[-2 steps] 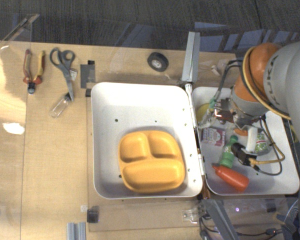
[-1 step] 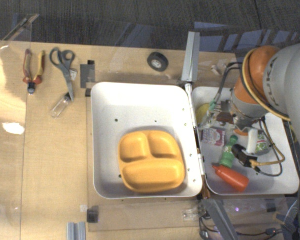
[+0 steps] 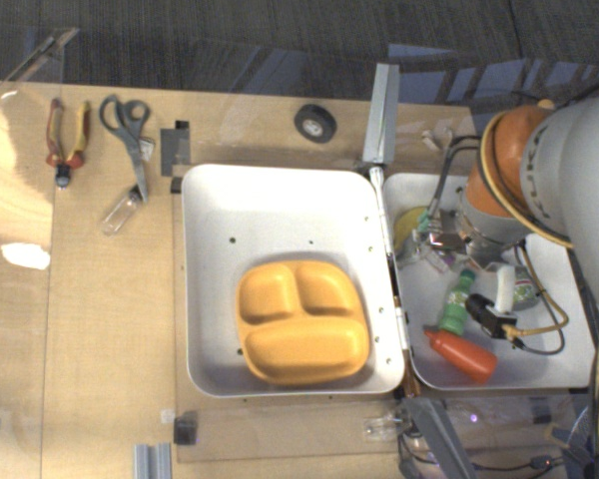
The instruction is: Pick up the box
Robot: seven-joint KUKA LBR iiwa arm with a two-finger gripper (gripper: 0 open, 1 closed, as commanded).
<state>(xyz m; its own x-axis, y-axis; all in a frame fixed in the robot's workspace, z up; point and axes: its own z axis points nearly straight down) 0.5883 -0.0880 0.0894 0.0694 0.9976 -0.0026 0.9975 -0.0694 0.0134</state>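
A yellow-orange box (image 3: 302, 320) with moulded compartments lies in the left bin (image 3: 220, 208), toward its front. My gripper (image 3: 441, 243) hangs low over the back left of the right bin (image 3: 569, 367), well to the right of the box and apart from it. The wrist and its cables hide what is under the gripper. Nothing can be seen held.
The right bin holds a green bottle (image 3: 456, 304), a red-orange bottle (image 3: 462, 355) near the front wall, and a yellow thing (image 3: 410, 222) beside the gripper. Scissors (image 3: 130, 134), pliers (image 3: 65, 142) and a black tape roll (image 3: 315, 123) lie on the bench behind the bins.
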